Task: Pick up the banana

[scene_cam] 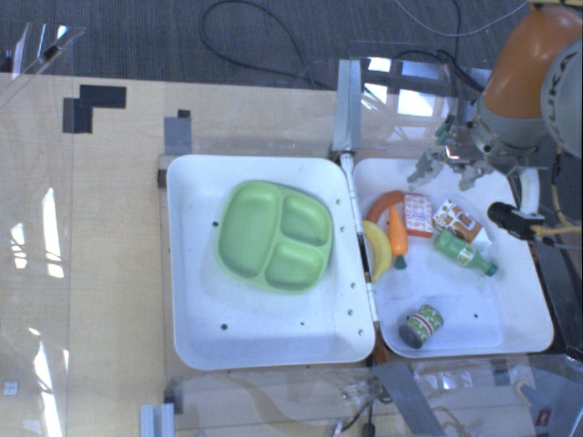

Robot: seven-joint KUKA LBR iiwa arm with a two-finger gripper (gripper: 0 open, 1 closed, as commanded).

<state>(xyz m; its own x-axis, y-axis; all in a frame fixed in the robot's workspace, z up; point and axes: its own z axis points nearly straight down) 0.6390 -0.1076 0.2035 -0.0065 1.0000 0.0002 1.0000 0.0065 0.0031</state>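
The yellow banana (378,248) lies in the right bin (510,330), against its left wall, with an orange carrot (398,233) resting against its right side. My gripper (448,167) hangs above the far part of the right bin, up and to the right of the banana and well apart from it. Its fingers are spread open and nothing is between them.
The left bin (264,335) holds a green divided plate (273,235). In the right bin are a curved orange sausage (383,203), a small red-and-white carton (418,215), a brown-and-white box (456,220), a green bottle (463,251) and a tin can (420,325).
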